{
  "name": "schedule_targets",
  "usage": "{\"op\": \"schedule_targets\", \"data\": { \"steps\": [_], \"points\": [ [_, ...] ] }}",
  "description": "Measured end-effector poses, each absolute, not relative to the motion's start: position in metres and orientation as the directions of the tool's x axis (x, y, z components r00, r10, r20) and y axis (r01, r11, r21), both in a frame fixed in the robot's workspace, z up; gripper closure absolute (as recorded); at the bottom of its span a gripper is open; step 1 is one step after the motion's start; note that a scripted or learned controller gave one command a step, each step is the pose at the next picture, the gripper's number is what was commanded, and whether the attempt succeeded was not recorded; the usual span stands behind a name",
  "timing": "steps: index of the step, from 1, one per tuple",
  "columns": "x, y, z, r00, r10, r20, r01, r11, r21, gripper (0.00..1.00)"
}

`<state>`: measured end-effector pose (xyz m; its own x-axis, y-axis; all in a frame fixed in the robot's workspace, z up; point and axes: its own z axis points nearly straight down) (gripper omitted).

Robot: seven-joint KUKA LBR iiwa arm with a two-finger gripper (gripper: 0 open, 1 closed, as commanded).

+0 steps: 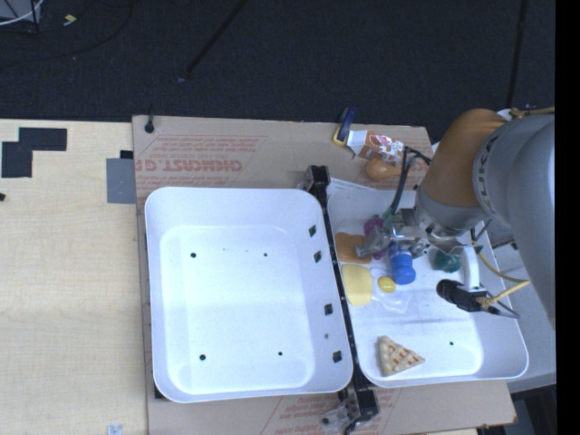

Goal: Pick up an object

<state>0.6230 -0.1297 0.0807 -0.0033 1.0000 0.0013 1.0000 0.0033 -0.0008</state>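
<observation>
Likely target: blue object point(401, 268), small and stubby, in the right bin point(453, 338), about midway along the bin's length and nearer its left wall than its right. No clear long axis readable at this slant; it looks compact, so approach angle probably matters little.

Gripper point(401, 246) sits just beyond the blue object toward the bin's far edge, almost directly above it. Offset is small, so the coming move is judged to be mostly a descent with a slight pull toward the near edge. How wide the gripper stands cannot be told here; nothing is visibly held.

Crowding around the target:
- small yellow piece point(387, 285) just beside it, toward the left wall and near edge
- pale yellow object point(357, 285) further left, by the left wall
- orange object point(348, 245) and purple object point(374, 230) toward the far-left corner
- teal object point(444, 261) to the right, partly under the wrist

Wedge-shaped waffle piece point(397, 355) lies well apart, by the near edge.

Risk (judgement): the yellow piece may get nudged or caught.
</observation>
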Motion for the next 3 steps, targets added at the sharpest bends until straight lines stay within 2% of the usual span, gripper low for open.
{"op": "schedule_targets", "data": {
  "steps": [1,2,3],
  "points": [
    [0.623,-0.133,0.099,0.001,1.0,0.002,1.0,-0.001,-0.001,1.0],
    [0.646,-0.063,0.194,-0.007,1.0,0.002,1.0,0.007,0.007,1.0],
    [0.628,0.035,0.187,-0.008,1.0,0.004,1.0,0.008,-0.005,1.0]
  ]
}}
